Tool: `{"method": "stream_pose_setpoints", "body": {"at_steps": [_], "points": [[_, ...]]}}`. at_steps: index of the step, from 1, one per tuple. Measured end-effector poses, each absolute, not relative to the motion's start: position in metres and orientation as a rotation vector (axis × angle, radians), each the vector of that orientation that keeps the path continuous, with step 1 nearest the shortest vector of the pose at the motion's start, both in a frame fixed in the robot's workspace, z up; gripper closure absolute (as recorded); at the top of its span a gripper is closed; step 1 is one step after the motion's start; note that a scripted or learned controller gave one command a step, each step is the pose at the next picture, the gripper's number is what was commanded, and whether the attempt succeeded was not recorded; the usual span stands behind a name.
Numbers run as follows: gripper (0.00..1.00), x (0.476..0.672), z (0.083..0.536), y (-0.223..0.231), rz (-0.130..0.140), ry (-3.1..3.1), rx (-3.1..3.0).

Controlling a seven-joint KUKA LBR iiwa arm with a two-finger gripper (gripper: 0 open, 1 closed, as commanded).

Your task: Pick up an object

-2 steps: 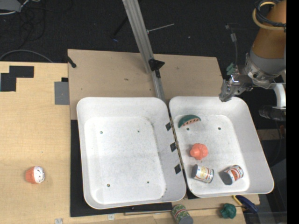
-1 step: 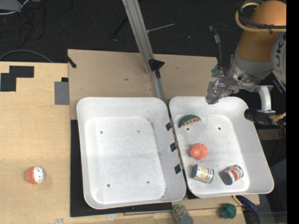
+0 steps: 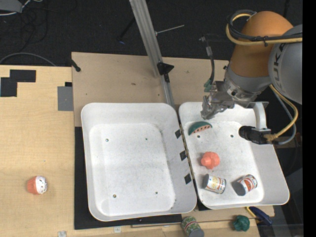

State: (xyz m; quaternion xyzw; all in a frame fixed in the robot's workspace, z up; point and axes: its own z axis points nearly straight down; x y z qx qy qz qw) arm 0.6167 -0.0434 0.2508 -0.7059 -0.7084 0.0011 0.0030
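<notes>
Watermelon-slice toy (image 3: pixel 200 128) lies at the far left of the right bin (image 3: pixel 269 181), just below the gripper (image 3: pixel 210 110), whose grip I cannot tell. Judging by that, the approach is in hand; next comes a descent onto the slice. Two bins, left bin (image 3: pixel 98 117); two cans (image 3: pixel 215 183) (image 3: pixel 245 184), one red ball (image 3: pixel 210 160).

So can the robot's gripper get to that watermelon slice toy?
Probably yes. The gripper hangs just above and to the right of the watermelon slice toy in the right bin, with nothing lying between them.
</notes>
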Motion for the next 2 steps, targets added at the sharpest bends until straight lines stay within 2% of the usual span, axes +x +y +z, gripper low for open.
{"method": "stream_pose_setpoints", "body": {"at_steps": [2], "points": [[1.00,0.598,0.238,0.059,0.004,-2.224,-2.212]]}}
